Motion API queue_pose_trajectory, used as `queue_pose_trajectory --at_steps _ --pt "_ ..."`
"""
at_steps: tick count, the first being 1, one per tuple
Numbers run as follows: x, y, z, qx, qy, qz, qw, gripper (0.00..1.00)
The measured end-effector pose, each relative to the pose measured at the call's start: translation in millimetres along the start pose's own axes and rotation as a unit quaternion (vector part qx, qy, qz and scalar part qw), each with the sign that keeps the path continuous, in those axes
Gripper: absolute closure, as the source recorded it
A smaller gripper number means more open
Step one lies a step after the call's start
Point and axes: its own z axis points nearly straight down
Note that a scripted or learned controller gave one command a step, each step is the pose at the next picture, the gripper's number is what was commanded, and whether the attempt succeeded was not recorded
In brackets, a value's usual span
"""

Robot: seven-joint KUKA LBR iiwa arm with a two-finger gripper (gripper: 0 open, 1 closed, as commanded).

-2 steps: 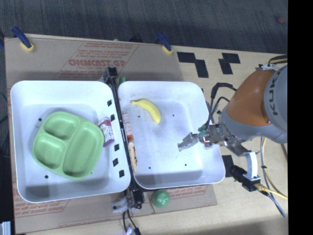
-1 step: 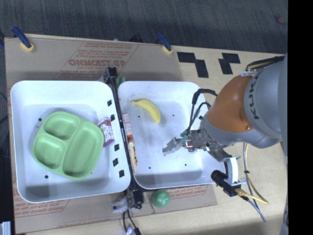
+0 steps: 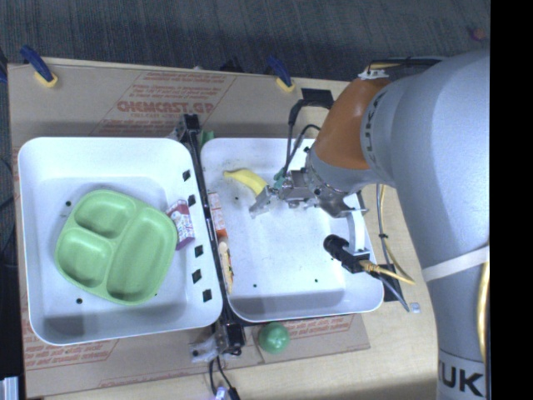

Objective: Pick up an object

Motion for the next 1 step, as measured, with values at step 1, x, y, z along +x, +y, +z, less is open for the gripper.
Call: queue_pose_trajectory --at_steps 1 --pt "-0.4 -67.2 30.7 0.002 0.000 0.000 1.0000 0.00"
